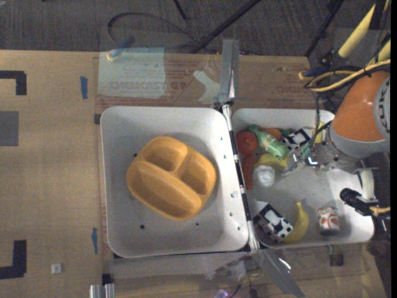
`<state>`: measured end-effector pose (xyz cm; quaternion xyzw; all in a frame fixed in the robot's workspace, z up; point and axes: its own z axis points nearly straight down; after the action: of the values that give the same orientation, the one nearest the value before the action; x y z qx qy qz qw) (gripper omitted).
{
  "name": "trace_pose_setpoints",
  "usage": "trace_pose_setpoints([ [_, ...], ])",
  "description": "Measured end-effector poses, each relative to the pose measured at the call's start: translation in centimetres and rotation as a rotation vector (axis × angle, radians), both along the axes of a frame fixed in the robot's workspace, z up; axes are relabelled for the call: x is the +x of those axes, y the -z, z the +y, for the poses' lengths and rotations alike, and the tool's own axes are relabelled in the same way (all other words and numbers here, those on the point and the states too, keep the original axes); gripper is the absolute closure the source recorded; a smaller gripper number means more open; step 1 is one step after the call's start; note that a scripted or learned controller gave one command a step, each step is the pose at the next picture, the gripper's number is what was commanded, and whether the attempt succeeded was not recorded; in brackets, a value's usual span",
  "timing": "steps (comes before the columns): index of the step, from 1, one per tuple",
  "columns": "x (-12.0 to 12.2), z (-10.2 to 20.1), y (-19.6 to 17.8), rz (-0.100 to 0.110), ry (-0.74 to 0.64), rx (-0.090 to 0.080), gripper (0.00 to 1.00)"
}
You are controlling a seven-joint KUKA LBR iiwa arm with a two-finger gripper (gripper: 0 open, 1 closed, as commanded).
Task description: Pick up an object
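Pincer [302, 159]: seen low in right bin [353, 185], beside a blurred cluster of toys [267, 143]; its state cannot be told.

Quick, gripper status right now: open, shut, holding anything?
Gripper: cannot be told; it sits low in the right bin beside the green bottle.

Left bin [118, 228]: centre-left of the frame on the surface [49, 185], holding a divided plate [172, 177] in its middle.
Right bin [356, 228]: touching the left bin's right wall.
Toy pile [263, 151]: upper left of the right bin.
Banana [301, 222]: lower middle of the right bin, between a patterned cube [273, 222] on its left and a small can [328, 220] on its right.
End effector [304, 159]: over the right bin, right of the pile.
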<state>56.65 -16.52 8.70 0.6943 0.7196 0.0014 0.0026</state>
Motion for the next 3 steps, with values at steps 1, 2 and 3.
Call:
trace_pose_setpoints([
  [1,9.21,-1.43,0.16,0.042,-0.059,0.008,0.0],
  [2,9.58,-2.34,0.23,0.055,-0.058,0.039,0.0],
  [3,9.22,-2.27,-0.35,0.072,-0.06,0.04,1.0],
])
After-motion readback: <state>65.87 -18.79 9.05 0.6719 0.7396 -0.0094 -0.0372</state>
